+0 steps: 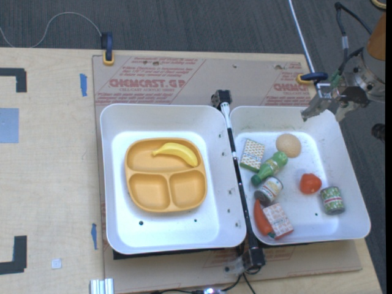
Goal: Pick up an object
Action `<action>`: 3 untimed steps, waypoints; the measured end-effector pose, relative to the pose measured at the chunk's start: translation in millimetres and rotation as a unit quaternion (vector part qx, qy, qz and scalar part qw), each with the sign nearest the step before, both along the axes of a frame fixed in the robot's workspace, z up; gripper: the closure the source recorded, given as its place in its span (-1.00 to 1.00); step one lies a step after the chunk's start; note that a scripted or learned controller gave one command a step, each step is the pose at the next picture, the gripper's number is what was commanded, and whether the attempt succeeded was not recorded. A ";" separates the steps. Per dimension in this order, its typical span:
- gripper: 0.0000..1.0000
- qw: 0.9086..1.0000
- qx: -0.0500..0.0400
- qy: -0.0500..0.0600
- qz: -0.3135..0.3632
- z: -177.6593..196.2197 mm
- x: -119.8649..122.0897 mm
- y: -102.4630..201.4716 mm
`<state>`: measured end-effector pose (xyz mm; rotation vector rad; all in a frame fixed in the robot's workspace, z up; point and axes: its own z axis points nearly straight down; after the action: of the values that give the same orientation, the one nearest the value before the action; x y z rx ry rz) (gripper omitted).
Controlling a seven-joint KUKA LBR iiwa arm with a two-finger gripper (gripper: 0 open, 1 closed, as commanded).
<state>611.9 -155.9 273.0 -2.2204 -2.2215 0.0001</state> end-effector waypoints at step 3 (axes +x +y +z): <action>-1.00 1.000 -0.003 -0.006 -0.001 -183.3 -60.6 44.8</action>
<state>551.3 -111.2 89.7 -2.2317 -2.2297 -0.0071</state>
